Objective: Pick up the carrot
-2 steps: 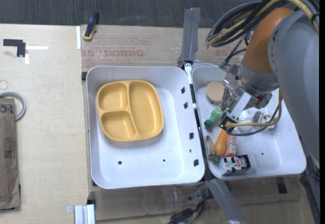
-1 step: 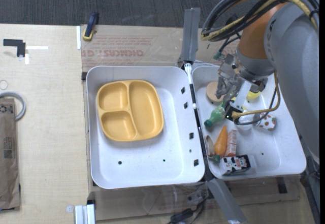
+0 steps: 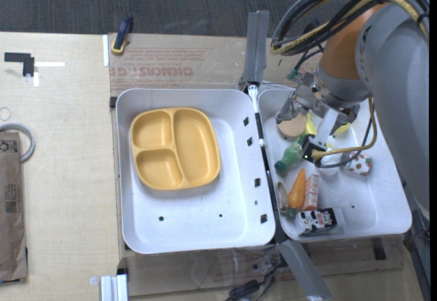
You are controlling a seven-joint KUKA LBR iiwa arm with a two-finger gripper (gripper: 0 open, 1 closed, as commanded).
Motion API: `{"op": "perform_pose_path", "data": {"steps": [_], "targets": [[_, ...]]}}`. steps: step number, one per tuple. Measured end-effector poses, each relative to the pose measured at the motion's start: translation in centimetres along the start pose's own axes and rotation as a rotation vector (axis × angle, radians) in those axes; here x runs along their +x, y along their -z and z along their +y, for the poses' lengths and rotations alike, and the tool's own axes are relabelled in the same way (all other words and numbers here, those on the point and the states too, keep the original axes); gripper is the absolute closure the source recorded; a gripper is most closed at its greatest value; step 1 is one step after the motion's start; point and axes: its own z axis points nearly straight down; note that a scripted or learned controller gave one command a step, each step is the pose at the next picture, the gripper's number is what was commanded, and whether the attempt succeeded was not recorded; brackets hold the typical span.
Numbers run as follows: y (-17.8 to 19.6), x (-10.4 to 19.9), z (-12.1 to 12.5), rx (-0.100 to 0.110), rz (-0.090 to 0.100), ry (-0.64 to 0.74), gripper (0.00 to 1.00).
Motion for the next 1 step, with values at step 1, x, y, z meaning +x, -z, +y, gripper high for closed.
{"op": "perform_pose_path", "data": {"steps": [1], "targets": [[-0.03, -3.82, -4.96, 0.002, 0.000, -0.050, 0.00]]}}
